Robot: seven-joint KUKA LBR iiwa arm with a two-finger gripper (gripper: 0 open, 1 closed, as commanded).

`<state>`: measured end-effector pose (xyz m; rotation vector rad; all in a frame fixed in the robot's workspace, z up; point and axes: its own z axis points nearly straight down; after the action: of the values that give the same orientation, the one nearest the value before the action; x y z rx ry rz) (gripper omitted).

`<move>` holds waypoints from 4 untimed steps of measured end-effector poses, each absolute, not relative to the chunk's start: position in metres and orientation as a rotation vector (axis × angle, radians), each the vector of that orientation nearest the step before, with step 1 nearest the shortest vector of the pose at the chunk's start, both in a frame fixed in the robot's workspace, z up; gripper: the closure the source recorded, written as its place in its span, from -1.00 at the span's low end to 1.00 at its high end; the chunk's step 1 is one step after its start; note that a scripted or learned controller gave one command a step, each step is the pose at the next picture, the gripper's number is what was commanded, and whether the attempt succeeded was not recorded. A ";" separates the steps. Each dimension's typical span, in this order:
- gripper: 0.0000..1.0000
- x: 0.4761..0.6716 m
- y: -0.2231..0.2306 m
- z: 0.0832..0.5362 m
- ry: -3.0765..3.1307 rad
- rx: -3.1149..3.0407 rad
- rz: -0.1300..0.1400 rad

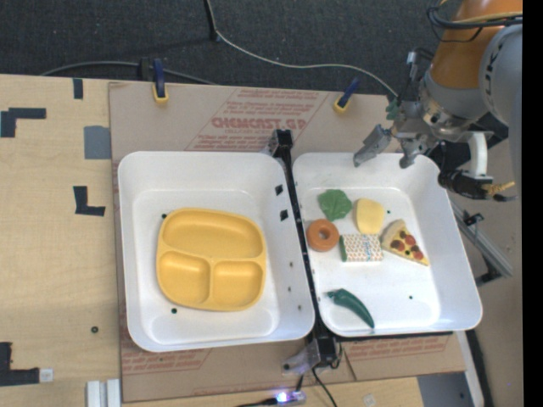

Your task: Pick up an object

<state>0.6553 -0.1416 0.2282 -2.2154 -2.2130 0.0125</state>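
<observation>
**Gripper up at the rim, nothing taken yet**

I take the doughnut (322,235) in the right bin (450,312) as my landmark. Far to its left, in the left bin (136,312), lies a yellow divided tray (212,257), alone there, so I judge it is not the target. Just above the doughnut sits a green leafy piece (335,203); below it, near the front wall, a green pepper (352,306). Just right of the doughnut is a speckled block (361,248), above that a pale yellow piece (369,216), and further right a pizza slice (405,243). The toys crowd together, which I judge will make a clean grasp harder. Up and right of the doughnut, over the bin's back rim, the gripper (389,152) hangs with fingers spread, grasping nothing, well apart from every toy.
</observation>
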 end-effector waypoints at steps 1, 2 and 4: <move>-1.00 0.657 -0.141 0.235 -2.223 -2.218 0.002; -1.00 0.651 -0.135 0.172 -2.220 -2.216 0.009; -1.00 0.657 -0.134 0.085 -2.231 -2.223 -0.001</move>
<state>0.6566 -0.1337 0.0845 -2.2227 -2.2306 -0.0008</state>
